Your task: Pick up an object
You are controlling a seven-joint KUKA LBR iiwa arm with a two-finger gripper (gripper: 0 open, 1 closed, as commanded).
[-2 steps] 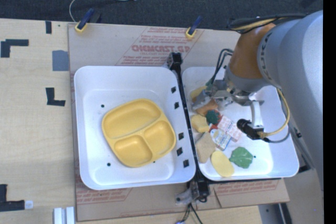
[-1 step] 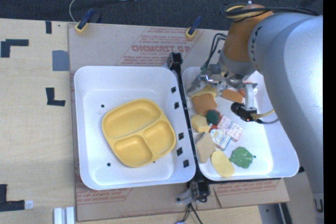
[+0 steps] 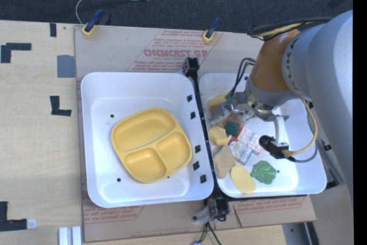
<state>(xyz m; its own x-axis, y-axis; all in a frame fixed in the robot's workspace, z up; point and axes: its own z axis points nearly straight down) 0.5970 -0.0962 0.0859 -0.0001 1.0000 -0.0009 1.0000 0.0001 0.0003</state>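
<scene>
The right bin (image 3: 298, 178) holds a heap of small toy foods: a green leaf-shaped piece (image 3: 264, 171), a pale yellow oval piece (image 3: 243, 179), a tan slab (image 3: 224, 162), a round yellow piece (image 3: 218, 136), a small white packet with red and blue print (image 3: 246, 144), and a dark green piece (image 3: 231, 128). My gripper (image 3: 232, 112) is down in the bin's upper left part, over the heap near the dark green piece. The wrist hides the fingertips.
The left bin (image 3: 97, 94) holds a yellow divided plate (image 3: 151, 144). A black divider with clips (image 3: 196, 117) runs between the bins. The grey arm with its orange band (image 3: 275, 69) covers the right bin's far side. A black cable (image 3: 298, 149) loops over that bin.
</scene>
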